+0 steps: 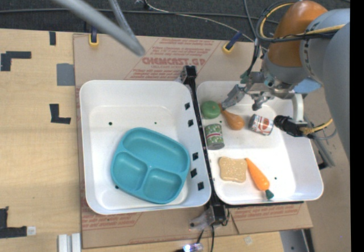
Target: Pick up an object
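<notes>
In the right bin [296,188] lie a green round lid-like piece [210,109], a small green can [214,135], an orange drumstick-shaped toy [234,119], a red and white can [262,124], a slice of bread [232,169] and an orange carrot [259,176]. My gripper [242,105] hangs over the bin's back part, just above the orange toy and between the green piece and the red and white can. Its fingers are spread open, with nothing between them.
The left bin [96,103] holds a teal divided plate [149,165]. A black divider [195,126] runs between the bins. Cables [296,127] trail off the wrist over the right bin's far edge. A grey pole [68,0] crosses the upper left.
</notes>
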You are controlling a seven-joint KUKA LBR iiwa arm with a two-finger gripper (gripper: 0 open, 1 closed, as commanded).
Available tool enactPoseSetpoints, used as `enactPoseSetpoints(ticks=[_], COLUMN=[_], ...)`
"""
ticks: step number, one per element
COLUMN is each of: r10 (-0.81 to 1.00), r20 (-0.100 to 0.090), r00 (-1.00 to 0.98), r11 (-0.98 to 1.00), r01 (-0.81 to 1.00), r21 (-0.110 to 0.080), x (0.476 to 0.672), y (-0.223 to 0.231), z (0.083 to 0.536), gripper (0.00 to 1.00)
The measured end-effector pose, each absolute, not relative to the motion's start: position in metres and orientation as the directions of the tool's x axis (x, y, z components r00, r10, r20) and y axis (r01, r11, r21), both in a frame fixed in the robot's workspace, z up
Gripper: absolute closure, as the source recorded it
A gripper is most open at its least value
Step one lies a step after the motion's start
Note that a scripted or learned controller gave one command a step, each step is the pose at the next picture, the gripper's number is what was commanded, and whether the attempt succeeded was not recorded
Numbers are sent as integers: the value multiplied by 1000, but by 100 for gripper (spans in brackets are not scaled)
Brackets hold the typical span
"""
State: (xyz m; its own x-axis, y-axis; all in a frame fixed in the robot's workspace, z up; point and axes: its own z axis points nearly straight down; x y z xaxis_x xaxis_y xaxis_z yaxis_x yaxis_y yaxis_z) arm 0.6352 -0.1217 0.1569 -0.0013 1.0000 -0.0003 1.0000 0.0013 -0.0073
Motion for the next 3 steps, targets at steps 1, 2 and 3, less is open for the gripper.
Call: enactPoseSetpoints(ticks=[1, 2, 3], r10=[1000, 1000, 1000], r20=[-2, -1, 0], r00=[-1, -2, -1], r11=[1, 2, 1], r01=[1000, 1000, 1000], r21=[-6, -3, 2], x=[631, 633, 635], y=[-130, -128, -130], z=[110, 122, 165], gripper=[0, 100, 100])
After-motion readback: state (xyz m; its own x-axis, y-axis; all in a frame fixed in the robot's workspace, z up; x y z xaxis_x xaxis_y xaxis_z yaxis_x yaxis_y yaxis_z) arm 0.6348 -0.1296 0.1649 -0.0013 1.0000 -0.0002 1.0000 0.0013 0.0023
